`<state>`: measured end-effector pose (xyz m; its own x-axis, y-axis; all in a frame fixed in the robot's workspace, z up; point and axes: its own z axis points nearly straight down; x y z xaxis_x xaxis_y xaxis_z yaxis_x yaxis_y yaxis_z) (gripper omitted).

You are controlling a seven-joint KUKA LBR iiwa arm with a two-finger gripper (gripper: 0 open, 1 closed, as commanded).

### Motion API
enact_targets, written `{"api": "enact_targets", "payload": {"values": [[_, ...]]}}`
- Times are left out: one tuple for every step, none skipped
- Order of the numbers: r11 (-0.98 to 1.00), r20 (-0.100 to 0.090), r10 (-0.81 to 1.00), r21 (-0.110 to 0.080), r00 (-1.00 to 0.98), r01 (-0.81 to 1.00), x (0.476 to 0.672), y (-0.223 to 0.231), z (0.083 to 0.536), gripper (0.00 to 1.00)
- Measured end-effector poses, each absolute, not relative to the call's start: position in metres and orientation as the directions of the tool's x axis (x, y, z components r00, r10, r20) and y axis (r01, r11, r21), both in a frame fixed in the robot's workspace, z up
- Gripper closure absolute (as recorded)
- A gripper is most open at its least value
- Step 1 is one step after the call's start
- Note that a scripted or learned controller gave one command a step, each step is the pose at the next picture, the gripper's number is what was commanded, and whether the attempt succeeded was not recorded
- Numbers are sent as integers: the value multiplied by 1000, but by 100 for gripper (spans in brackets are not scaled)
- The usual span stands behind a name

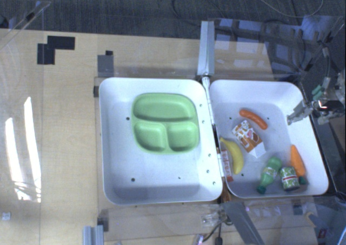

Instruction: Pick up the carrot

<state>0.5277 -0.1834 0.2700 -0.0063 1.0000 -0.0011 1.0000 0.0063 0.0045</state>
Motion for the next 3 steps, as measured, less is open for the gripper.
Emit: {"api": "enact_targets", "payload": {"values": [[126,-2,992,5,-126,992,500,-206,211,0],[250,-8,968,15,-249,968,518,-205,90,0],[252,-9,968,22,-252,967,521,-204,103,100]]}}
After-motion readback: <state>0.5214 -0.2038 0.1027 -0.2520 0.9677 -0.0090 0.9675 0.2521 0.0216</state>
